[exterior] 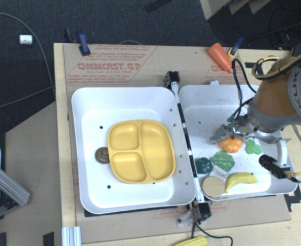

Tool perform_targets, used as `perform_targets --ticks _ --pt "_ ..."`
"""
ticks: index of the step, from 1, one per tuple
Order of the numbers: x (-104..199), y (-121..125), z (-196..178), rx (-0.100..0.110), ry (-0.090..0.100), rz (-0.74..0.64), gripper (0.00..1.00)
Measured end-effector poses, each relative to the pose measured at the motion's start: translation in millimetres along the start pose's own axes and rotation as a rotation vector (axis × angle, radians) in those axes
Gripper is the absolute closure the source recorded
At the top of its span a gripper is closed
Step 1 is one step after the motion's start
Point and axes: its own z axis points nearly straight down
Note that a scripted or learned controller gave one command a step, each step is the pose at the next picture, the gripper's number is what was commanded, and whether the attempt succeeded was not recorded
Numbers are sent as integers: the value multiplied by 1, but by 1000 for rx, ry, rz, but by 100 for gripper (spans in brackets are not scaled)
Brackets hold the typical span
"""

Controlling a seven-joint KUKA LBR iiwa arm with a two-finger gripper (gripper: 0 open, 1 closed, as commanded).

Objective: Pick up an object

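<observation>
The right bin (201, 99) holds several small toy foods. An orange fruit (231, 145) lies near its middle, with a light green piece (253, 147) to its right and a green leafy piece (223, 161) below it. A dark green piece (203, 164), a tan disc (212, 187) and a yellow banana (239, 180) lie along the front. My gripper (228, 134) is low in this bin, right at the upper edge of the orange fruit. Whether it touches the fruit I cannot tell.
The left bin (88, 106) holds a yellow divided plate (141, 151) with a small brown object (102, 155) at its left edge. The grey and orange arm (276, 99) comes in over the right bin's far right side. An orange tool (220, 57) lies on the bench behind.
</observation>
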Motion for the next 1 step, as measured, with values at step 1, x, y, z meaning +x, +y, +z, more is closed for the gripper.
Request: perform_targets --ticks 1 --pt "23 -36 0 0 0 1 0"
